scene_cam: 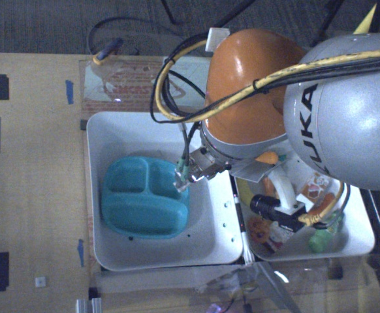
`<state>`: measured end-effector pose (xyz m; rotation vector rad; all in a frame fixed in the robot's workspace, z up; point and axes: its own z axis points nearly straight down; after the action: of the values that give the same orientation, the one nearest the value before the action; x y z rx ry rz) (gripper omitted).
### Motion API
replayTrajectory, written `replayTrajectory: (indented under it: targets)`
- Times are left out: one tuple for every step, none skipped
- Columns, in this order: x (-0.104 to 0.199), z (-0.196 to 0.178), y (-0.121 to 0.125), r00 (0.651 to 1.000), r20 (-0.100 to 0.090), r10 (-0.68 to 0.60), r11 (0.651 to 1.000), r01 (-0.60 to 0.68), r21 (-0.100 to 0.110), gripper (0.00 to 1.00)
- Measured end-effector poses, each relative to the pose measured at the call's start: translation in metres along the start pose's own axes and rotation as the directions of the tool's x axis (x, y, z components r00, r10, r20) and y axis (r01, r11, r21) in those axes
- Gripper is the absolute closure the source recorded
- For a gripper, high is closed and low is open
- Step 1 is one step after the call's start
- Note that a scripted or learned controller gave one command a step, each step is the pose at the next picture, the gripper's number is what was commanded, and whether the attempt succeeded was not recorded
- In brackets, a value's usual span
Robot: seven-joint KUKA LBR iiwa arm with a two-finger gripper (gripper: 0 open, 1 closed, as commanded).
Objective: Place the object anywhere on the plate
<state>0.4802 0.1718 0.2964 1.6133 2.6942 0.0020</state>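
Observation:
A teal plate (pixel 144 197) with three compartments lies in the left white bin (pixel 111 135). My gripper (pixel 182 176) hangs over the plate's right rim, close above it, at the end of the grey and orange arm that comes in from the right. Its tip shows as a small metal part with a green glint, and the view is too coarse to tell if anything sits in it. The arm hides much of the right bin (pixel 360 240).
The right bin holds several small items: a green thing (pixel 320 241) at the front, a curved orange piece (pixel 322 207), a white and red packet (pixel 314 188) and an orange thing (pixel 266 156) under the wrist. A clear sheet (pixel 134 80) lies behind the left bin.

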Motion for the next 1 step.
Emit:
replayTrajectory:
  targets:
    - [0.0126,0.0781,0.0598,0.995,-0.001,-0.1,0.995,0.1,0.004,1.0]
